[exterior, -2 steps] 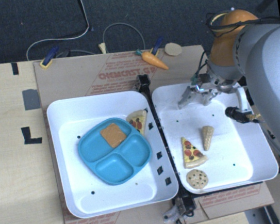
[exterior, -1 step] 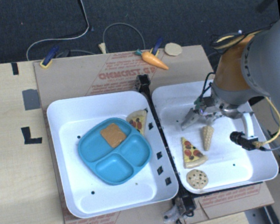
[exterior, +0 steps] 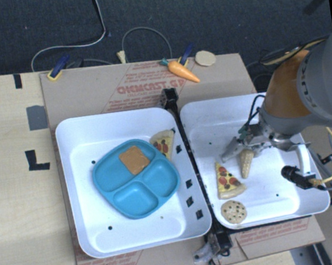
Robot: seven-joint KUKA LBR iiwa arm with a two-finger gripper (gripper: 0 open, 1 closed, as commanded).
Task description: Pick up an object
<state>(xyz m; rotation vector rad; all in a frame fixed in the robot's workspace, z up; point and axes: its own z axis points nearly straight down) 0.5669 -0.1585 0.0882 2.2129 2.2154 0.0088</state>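
I am reaching my arm point(exterior: 299, 93) in from the right over the right bin point(exterior: 288, 206). In the left bin point(exterior: 76, 173) a blue tray point(exterior: 137, 182) is carrying a cracker point(exterior: 135, 160). My gripper point(exterior: 244, 148) is gripping the cone point(exterior: 246, 162) between its fingers, just right of the pizza slice point(exterior: 228, 181), with a cookie point(exterior: 233, 212) lying nearer.

ice-cream cone point(exterior: 246, 161) | tan, tilted, tip down | right bin point(exterior: 276, 205), beside pizza slice point(exterior: 227, 181)
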